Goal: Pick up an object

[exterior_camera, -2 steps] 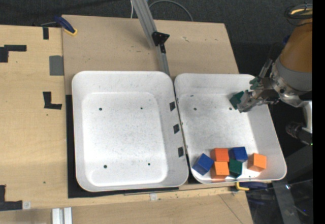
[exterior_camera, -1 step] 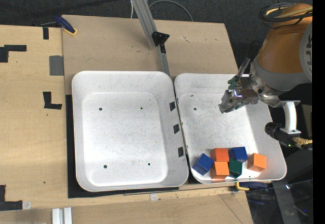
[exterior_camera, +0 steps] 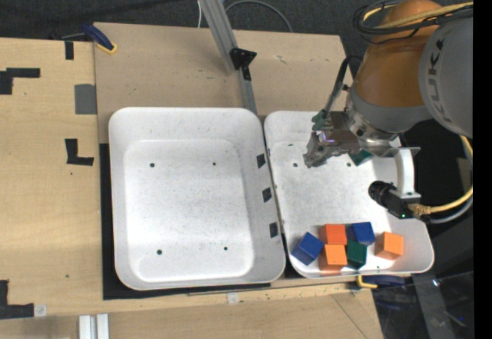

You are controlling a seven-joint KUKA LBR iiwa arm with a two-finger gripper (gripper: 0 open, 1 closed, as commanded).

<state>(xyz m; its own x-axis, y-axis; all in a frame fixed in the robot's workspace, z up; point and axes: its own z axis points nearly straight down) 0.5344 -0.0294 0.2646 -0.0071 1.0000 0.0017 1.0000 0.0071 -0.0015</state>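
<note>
two shallow white bins lie side by side on the bench: the left bin (exterior_camera: 184, 199) and the right bin (exterior_camera: 346, 191). the arm (exterior_camera: 400, 68), grey with an orange band, reaches in from the right and hangs over the far half of the right bin. its gripper (exterior_camera: 317, 154) points down and to the left, above bare bin floor near the far left corner. the candidate objects sit well apart from it, clustered along the near edge of the right bin: a blue block (exterior_camera: 308, 247), an orange block (exterior_camera: 335, 234), a second blue block (exterior_camera: 361, 233), a lower orange block (exterior_camera: 334, 255), a dark green block (exterior_camera: 355, 254) and an orange block to the right (exterior_camera: 390, 244). the step in hand appears to be the approach, with no object yet reached. the next move would call for travel toward the near edge, then a descent over one block at the cluster's rim. whether the fingertips are spread or closed cannot be told; nothing is seen between them.
</note>
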